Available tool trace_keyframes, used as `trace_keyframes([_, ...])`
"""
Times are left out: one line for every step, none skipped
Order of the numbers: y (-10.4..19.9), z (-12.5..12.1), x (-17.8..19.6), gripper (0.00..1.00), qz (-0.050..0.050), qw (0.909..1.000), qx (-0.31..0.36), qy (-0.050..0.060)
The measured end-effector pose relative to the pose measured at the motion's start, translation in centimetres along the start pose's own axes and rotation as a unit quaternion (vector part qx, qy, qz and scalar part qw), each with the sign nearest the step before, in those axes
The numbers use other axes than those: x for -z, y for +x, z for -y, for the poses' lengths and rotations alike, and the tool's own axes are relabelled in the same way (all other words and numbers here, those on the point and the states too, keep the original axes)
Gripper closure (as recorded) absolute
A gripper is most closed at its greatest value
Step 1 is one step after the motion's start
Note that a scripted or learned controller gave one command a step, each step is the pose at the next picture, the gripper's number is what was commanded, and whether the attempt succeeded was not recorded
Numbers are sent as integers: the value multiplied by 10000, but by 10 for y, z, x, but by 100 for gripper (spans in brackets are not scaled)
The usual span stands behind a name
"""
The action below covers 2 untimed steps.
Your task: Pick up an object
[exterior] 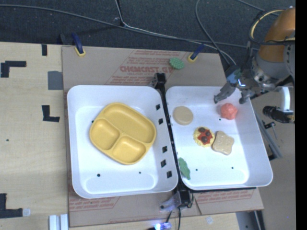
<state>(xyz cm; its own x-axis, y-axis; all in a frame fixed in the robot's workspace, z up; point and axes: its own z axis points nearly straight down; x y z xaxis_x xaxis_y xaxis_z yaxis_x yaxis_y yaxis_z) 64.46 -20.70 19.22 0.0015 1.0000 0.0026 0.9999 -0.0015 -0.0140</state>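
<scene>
Where cardboard (139, 68) shows, red "CHEMCAST" print reads.

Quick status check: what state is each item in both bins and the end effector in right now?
End effector: open, above the pink lump, holding nothing.
Pink lump: loose in right bin.
Yellow divided tray: upright, in left bin.
Round beige disc: lying flat.
Green piece: at right bin's near-left edge.

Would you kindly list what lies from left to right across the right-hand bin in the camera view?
Green leaf-shaped piece at the bin's left edge → round tan piece → small tart with red topping → beige toast-like piece.
</scene>
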Motion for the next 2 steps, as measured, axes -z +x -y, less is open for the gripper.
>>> trace_keyframes([0,-3,8,0,15,10000,14,-65])
trace_keyframes([8,-3,-39,0,14,10000,15,-42])
